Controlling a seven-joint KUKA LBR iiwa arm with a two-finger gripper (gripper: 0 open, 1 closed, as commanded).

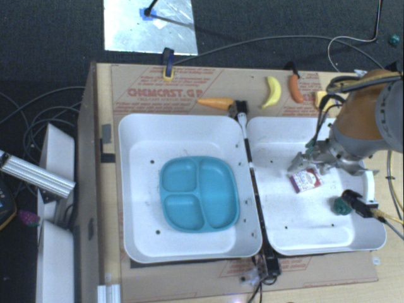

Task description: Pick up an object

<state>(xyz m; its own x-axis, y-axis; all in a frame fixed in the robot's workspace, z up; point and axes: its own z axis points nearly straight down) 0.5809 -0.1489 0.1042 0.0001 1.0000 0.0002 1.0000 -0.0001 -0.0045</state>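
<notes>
Arm (372, 115) is showing a rounded grey housing with a broad orange band above the wrist. Thin yellow and dark cables are running along its upper side. Gripper (307, 161) end is looking metallic grey, small, with pale angular parts.

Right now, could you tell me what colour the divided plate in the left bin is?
The divided plate is light blue, seen clearly in the camera view against the white left bin.
</notes>
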